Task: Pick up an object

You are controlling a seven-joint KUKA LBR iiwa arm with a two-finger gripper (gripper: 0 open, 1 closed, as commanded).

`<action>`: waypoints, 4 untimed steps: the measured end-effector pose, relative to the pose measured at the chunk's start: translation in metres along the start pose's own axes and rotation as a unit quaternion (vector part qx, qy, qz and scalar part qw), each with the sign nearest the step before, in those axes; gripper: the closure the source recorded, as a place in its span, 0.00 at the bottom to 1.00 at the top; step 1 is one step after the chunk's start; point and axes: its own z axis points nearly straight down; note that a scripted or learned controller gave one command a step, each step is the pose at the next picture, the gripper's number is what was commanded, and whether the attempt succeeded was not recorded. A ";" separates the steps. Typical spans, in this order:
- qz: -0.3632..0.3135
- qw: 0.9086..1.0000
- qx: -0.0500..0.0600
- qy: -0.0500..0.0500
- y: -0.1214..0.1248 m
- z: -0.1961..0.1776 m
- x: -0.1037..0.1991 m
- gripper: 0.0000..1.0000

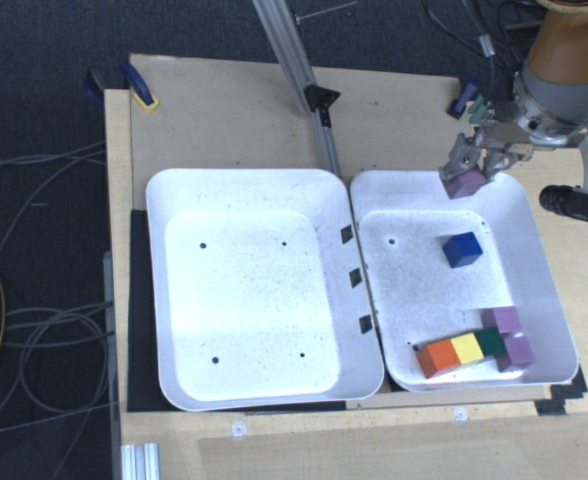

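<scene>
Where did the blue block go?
The blue block sits in the right bin, toward its far side, apart from the colourful blocks along the near edge.

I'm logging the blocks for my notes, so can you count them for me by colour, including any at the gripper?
Purple blocks: 3, one at the gripper, two in the right bin
Blue block: 1
Orange block: 1
Yellow block: 1
Green block: 1
Total: 7

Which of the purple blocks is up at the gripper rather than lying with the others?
The purple block at the right bin's far edge, between the fingers of the gripper. The other two purple blocks sit at the near right corner beside the coloured row.
</scene>
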 end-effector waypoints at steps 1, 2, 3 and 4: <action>-0.002 1.000 0.003 0.001 -0.020 0.002 0.045 1.00; -0.003 1.000 0.003 0.002 -0.032 0.000 0.099 1.00; -0.002 1.000 0.004 0.002 -0.047 0.022 0.148 1.00; -0.003 1.000 0.003 0.002 -0.057 0.018 0.203 1.00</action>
